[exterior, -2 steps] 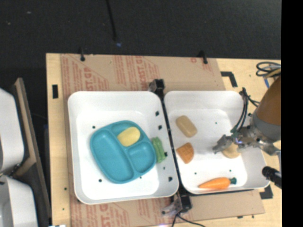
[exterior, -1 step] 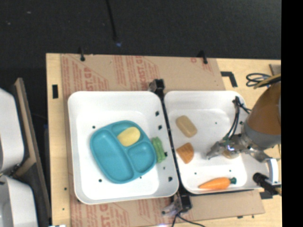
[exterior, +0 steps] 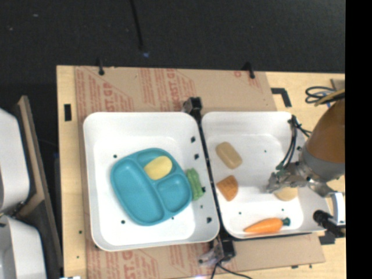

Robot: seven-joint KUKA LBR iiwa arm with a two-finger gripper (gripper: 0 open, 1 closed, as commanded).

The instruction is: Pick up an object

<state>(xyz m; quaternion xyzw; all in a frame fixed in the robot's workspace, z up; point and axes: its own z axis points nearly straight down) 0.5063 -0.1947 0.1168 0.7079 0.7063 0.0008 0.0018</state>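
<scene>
The right bin (exterior: 250, 124) holds a tan bread-like piece (exterior: 229, 154), an orange-brown chunk (exterior: 227, 188), a carrot (exterior: 265, 226) near the front wall, and a pale round item (exterior: 286, 193). My gripper (exterior: 281, 181) hangs low at the right side of this bin, right over the pale round item, which is partly hidden under it. The arm's orange band (exterior: 329, 135) rises above it. In the left bin (exterior: 99, 132) a blue divided tray (exterior: 145, 188) carries a yellow lemon-like piece (exterior: 158, 167), with a green item (exterior: 195, 183) at its right edge.
A black divider with clips (exterior: 200, 156) runs between the two bins. Cables (exterior: 292, 138) trail down beside the arm. Cardboard (exterior: 145, 89) lies under the bins' far side. White equipment (exterior: 11, 167) stands off the bench at the left.
</scene>
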